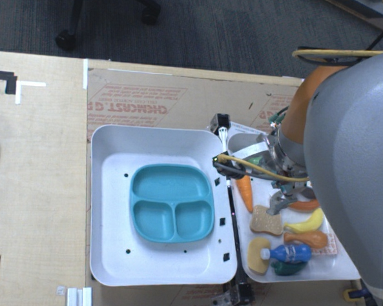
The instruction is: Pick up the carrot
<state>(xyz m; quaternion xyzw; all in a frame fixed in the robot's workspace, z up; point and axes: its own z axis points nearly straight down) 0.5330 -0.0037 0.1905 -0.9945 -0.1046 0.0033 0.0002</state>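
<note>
A: Where is the carrot (244, 192) sitting right now?

B: It is lying in the right bin (339, 271), right of centre in the frame, close against the wall shared with the left bin (106, 176). Its thin tip is pointing down the frame toward the slice of toast (266, 220), and its top is tucking under a yellow cable (261, 172) that crosses above it.

A: And the pincer (280, 201)?

B: It is hanging just right of the carrot, over the toast and near an orange piece (303, 204). Most of it is hiding beneath the arm (353, 146), so I cannot tell how it is set.

A: So what is the approach calling for?

B: I am judging that the arm is needing to shift toward the left of the frame, centring over the carrot's thicker upper half, and turning so the grip crosses the carrot's narrow width.

A: Any hazards?

B: The bin wall is crowding one side, and the cable is lying across the top. The banana (306, 221) and bottle (290, 253) are sitting lower in the frame, well clear. The teal plate (172, 203) in the left bin is playing no part.
</note>
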